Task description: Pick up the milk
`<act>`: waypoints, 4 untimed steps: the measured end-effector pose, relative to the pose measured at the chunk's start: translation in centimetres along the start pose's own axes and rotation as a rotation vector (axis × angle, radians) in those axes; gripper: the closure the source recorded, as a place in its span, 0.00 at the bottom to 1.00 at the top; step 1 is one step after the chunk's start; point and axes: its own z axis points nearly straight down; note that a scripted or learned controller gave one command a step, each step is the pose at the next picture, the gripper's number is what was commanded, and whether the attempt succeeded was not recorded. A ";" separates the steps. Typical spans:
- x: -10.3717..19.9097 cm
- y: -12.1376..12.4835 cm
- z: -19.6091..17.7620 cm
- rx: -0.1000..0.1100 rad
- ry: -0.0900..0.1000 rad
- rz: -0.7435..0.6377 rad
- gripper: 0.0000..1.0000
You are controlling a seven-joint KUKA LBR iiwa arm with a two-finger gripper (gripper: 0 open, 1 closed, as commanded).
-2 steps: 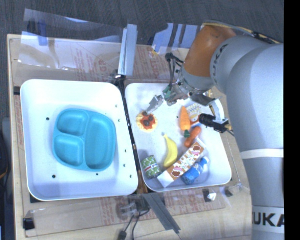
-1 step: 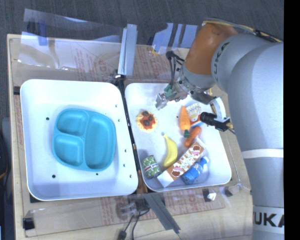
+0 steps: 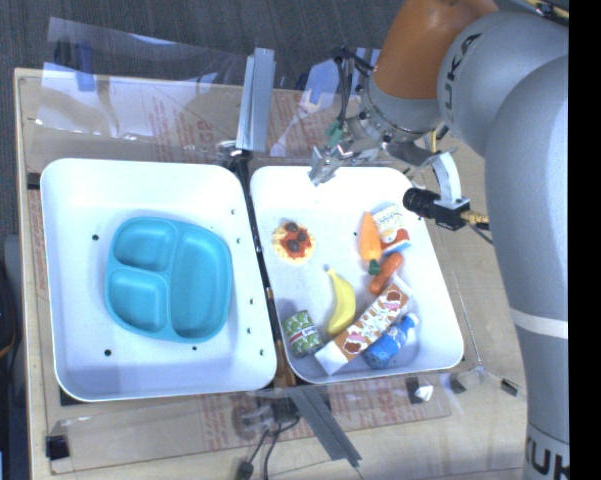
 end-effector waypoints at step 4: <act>11.1 3.6 4.8 0.007 0.004 -0.412 0.00</act>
